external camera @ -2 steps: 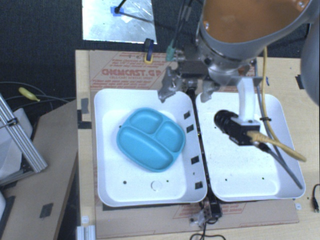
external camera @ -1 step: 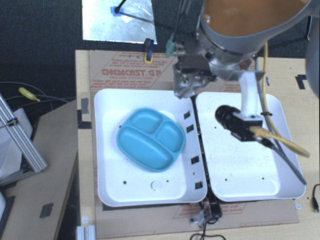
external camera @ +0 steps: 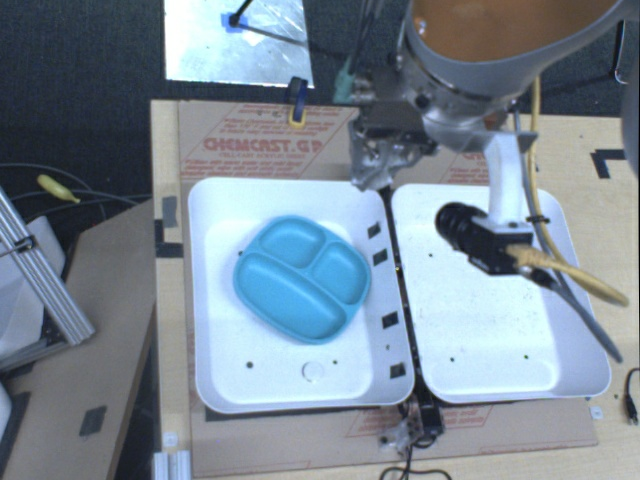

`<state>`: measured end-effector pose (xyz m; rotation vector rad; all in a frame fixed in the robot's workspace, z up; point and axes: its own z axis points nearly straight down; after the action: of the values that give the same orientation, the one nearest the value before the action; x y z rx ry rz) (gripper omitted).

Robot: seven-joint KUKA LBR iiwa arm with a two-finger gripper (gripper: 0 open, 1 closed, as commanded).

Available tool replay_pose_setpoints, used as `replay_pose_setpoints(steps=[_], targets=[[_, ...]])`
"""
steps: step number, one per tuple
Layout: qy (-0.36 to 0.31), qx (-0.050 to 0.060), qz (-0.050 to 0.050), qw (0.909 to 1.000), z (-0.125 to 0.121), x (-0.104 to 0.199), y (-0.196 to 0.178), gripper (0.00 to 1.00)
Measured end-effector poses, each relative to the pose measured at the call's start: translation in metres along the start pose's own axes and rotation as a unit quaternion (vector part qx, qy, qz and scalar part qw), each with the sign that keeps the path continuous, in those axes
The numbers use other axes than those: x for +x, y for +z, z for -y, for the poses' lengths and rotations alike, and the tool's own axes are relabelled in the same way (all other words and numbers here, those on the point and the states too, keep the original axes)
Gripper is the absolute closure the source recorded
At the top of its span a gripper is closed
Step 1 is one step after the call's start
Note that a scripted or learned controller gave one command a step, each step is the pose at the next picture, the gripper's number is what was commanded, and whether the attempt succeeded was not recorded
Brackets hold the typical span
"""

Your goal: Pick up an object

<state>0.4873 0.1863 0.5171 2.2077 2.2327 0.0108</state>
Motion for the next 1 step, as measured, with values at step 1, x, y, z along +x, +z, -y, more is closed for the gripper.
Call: replay_pose_setpoints(steps=[1], targets=[[-0.002, -0.001, -0.001, 1.0, -0.0005, 0.0001, -0.0109, 1.0]])
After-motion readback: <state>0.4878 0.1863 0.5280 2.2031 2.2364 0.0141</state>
